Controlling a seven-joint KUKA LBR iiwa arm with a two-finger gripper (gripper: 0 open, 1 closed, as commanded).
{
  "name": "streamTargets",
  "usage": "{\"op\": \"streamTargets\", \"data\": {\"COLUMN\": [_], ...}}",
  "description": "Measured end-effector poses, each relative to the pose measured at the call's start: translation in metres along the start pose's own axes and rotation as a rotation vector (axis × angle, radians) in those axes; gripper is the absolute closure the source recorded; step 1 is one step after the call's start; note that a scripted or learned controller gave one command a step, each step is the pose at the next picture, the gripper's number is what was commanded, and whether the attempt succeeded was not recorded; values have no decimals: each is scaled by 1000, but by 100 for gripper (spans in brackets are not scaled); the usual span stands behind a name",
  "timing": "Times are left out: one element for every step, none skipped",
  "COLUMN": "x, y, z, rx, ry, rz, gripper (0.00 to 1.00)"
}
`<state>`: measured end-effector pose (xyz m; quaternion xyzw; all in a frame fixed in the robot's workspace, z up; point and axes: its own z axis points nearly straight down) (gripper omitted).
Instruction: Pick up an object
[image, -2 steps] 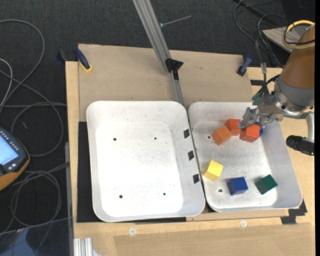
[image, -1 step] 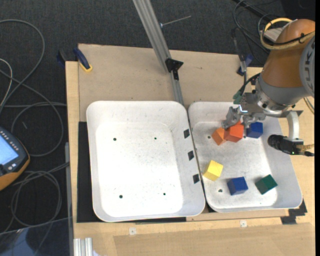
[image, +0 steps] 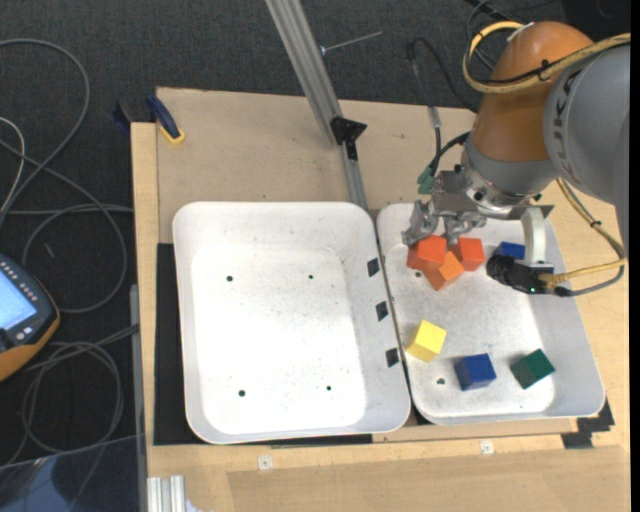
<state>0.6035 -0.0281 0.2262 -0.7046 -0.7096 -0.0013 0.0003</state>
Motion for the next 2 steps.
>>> {"op": "streamTargets", "data": {"x": [58, 109], "y": [11, 23], "z": [6, -13], "rx": [1, -2], "ry": [0, 1], "rz": [0, 0], "gripper": [100, 100]}}
